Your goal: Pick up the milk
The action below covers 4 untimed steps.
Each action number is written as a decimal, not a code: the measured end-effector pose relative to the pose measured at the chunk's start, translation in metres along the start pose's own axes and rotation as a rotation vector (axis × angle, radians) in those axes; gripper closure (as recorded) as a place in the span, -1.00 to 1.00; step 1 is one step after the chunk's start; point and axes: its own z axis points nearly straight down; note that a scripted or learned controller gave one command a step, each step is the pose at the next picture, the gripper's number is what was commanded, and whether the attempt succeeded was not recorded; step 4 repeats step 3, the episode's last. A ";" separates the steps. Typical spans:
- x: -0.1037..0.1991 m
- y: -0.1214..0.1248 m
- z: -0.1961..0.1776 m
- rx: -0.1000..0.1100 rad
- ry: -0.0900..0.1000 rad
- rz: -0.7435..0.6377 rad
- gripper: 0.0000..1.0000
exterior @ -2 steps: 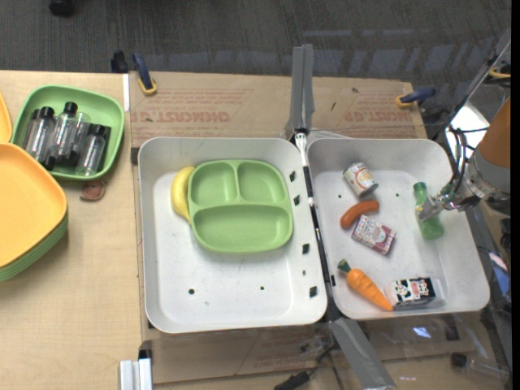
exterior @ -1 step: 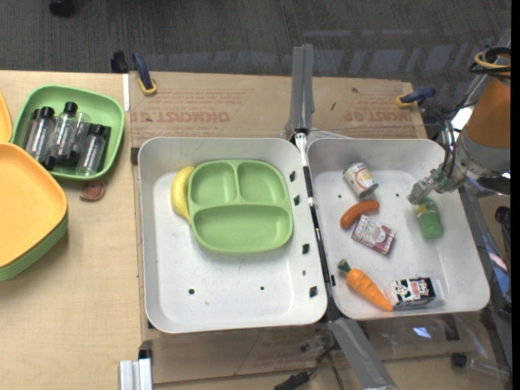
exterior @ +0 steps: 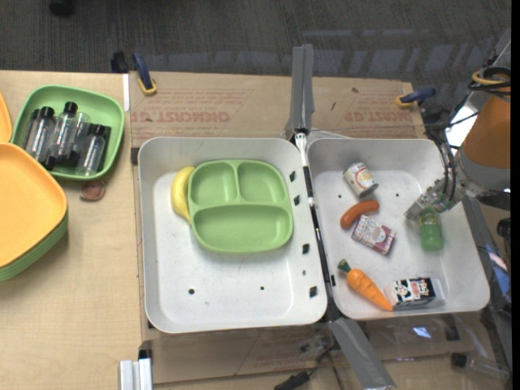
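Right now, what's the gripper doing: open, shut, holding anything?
Gripper: cannot tell. It sits over the right bin, by a green thing; the milk lies apart, at the bin's near edge.

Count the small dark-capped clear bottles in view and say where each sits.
3 clear bottles, side by side in the square green dish left of the bins: left, middle, right. More could be hidden beneath.

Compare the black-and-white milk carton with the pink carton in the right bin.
The milk carton is black and white with a cow-patch pattern; the pink carton is pink and white. The milk carton lies near the right bin's front edge beside the carrot; the pink carton lies nearer the middle, just below the sausage. The milk carton lies nearly level across the view; the pink carton sits skewed. Both are small cartons lying flat, apart from the gripper.
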 end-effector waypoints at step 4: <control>0.004 0.062 -0.006 -0.002 -0.003 -0.423 1.00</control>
